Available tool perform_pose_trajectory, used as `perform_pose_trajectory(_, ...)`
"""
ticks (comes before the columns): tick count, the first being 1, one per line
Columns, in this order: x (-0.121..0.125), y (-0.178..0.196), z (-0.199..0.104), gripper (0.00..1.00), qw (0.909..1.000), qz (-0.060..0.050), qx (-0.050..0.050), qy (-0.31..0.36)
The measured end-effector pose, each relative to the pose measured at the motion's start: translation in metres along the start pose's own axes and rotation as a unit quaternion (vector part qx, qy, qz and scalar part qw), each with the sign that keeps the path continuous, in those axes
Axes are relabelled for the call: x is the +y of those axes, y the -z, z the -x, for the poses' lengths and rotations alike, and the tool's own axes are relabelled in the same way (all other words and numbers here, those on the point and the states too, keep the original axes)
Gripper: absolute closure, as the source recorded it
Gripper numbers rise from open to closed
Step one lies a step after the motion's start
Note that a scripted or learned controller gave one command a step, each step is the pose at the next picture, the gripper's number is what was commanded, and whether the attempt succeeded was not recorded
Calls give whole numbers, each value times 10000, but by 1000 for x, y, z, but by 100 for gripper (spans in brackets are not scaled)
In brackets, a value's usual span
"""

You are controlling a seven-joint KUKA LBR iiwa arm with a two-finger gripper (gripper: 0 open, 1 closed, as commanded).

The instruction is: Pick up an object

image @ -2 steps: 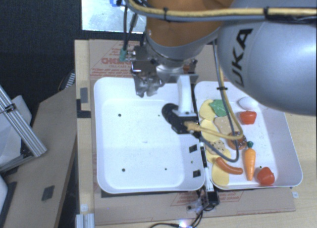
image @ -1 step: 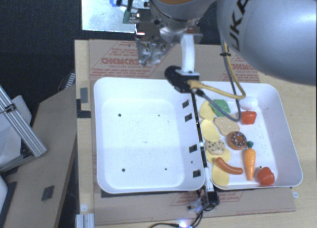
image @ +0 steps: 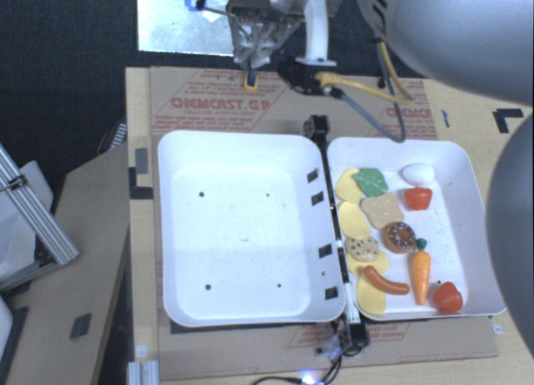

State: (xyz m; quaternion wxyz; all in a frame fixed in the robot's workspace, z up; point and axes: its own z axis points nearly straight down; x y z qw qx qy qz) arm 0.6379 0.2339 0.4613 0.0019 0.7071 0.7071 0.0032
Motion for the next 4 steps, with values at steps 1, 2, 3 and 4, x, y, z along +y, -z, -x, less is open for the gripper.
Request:
perform_pose_trajectory(1,8,40,-1,100,10000,-7,2,21)
perform_pose_trajectory(2,2,76,0,100,10000,-8,3,22)
perform_pose_trajectory(3,3,74,-1,100,10000,-22,-4,21)
perform_pose_trajectory(4,9,74,0,100,10000,-20,-7,15)
